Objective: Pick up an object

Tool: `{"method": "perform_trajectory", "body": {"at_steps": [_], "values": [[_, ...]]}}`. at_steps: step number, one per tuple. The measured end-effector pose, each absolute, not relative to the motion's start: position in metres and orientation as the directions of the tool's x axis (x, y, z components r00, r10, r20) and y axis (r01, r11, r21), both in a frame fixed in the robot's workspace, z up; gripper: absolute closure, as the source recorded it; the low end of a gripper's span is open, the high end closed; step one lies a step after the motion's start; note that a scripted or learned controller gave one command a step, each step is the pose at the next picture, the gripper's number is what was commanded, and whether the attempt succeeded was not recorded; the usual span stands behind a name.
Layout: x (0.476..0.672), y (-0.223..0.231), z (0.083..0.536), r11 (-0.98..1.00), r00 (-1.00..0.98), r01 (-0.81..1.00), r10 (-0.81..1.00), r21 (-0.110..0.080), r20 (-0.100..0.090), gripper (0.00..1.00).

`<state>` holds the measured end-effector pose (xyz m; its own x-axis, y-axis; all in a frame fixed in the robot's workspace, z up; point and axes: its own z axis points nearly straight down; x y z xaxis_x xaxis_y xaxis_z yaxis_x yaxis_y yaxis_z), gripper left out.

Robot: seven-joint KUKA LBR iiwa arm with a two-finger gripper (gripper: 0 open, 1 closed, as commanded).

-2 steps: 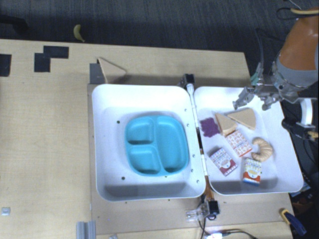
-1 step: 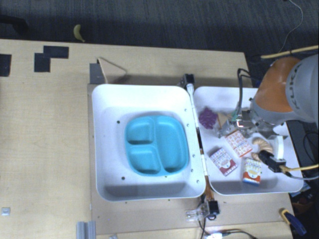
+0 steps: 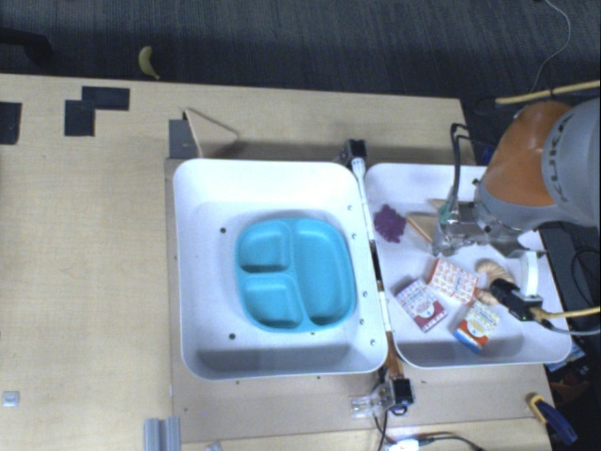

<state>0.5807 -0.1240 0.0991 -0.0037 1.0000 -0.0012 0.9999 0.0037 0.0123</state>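
Note:
The right white bin (image 3: 554, 350) holds several small things. A purple bunch-like toy (image 3: 388, 222) lies near its left wall, with a tan wedge (image 3: 420, 224) beside it. Two red-and-white packets (image 3: 452, 281) (image 3: 421, 304) lie in the middle, a blue-and-yellow box (image 3: 477, 327) sits near the front, and a beige lump (image 3: 490, 271) lies to the right. My gripper (image 3: 449, 235) hangs low over the bin, just right of the tan wedge and above the upper packet. I see nothing held in it.
The left white bin (image 3: 192, 252) holds a blue divided plate (image 3: 296, 271). A black fitting with a cable (image 3: 515, 301) lies at the right bin's right side. The grey arm with its orange band (image 3: 521, 163) covers the bin's far right corner.

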Motion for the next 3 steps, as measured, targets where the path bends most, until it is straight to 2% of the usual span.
{"method": "perform_trajectory", "body": {"at_steps": [1,2,3], "values": [[0.581,-0.124,0.099,0.004,-0.004,1.000,1.000,0.012,-0.001,0.00],[0.514,-0.119,0.087,0.002,-0.002,1.000,1.000,0.009,-0.002,0.00],[0.516,-0.119,0.099,0.003,-0.003,1.000,1.000,0.014,-0.002,1.00]]}}
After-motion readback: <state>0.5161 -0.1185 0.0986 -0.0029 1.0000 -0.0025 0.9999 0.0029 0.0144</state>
